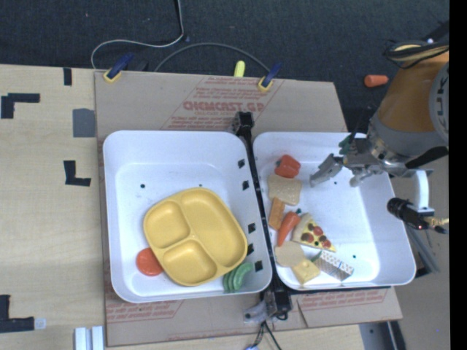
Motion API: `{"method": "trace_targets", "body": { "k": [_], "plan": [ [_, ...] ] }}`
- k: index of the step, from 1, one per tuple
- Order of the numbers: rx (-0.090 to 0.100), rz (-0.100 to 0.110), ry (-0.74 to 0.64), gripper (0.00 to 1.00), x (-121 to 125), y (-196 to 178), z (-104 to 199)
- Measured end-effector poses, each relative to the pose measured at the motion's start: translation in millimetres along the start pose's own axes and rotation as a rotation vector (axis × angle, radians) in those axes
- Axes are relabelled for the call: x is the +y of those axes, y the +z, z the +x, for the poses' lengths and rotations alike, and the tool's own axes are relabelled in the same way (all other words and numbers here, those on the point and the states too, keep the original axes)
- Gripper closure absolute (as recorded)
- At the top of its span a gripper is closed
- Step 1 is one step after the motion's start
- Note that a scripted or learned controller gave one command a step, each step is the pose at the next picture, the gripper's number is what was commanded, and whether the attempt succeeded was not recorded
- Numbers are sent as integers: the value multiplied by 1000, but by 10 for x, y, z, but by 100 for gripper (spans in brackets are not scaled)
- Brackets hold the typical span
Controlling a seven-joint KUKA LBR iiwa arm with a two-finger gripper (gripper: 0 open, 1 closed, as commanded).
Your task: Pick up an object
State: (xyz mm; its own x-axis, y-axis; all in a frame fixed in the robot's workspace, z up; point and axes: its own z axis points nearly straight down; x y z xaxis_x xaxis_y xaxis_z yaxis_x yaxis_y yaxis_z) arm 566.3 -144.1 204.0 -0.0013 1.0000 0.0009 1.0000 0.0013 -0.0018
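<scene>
Over the right bin (pixel 387 265), the tool (pixel 341 172) is seen spread with nothing between its fingers. The toy food (pixel 300 224) is heaped against the divider wall, so approach is judged constrained on that side. Bare floor is noted toward the right rim.

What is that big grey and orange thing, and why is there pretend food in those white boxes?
That is a robot arm, seen by a camera looking down from above. It reaches in from the right, and its hand hangs over the right bin, holding nothing. That bin has toy food along its left side: a red tomato, a bread slice, a carrot and a pizza slice. The left bin holds a yellow divided plate, a small red-orange ball and a green toy. The robot is meant to pick something up.
</scene>
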Motion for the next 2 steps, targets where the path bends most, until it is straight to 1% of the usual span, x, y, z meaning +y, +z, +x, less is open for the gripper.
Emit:
{"method": "trace_targets", "body": {
  "k": [1,2],
  "plan": [
    [1,7,-2,0,396,1043,281],
    [-3,0,-4,0,1035,1205,434]
  ]
}}
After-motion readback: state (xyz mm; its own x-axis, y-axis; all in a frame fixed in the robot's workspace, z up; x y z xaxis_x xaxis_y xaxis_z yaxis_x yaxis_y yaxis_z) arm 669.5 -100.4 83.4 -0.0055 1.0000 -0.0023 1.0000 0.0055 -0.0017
